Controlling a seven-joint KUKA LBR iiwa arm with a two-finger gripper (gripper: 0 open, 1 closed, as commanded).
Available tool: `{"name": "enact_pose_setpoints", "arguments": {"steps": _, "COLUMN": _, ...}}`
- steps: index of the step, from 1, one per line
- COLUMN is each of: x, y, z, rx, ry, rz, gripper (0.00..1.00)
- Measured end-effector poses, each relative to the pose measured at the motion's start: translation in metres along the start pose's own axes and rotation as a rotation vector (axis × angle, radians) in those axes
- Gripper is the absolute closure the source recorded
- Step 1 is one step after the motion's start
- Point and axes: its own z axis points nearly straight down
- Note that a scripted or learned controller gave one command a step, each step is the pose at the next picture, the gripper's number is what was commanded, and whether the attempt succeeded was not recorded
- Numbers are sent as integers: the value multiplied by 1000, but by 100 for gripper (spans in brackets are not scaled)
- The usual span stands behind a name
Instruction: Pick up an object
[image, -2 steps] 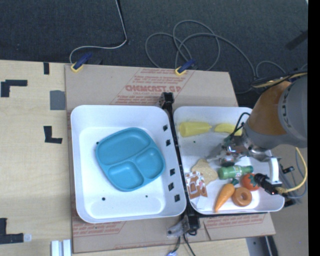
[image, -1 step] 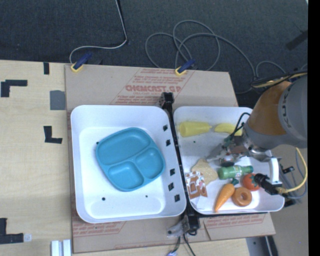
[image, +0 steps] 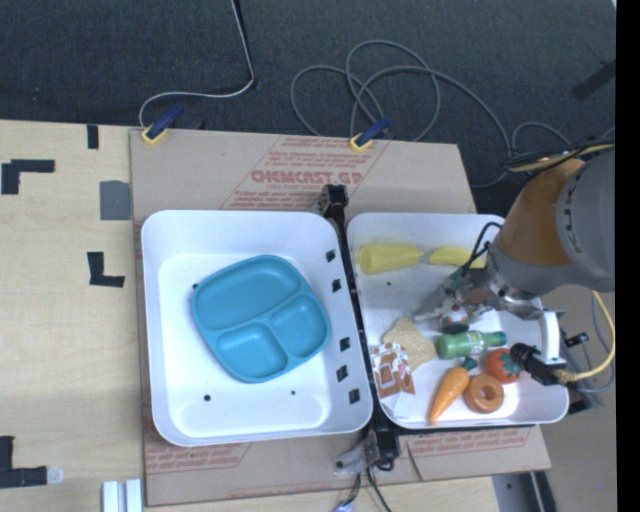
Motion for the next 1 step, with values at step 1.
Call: {"name": "enact_pose_setpoints", "arguments": {"steps": 1, "x": -2, "y": 1, "z": -10, "rx": -5, "ry": -6, "rz": 1, "gripper": 100}}
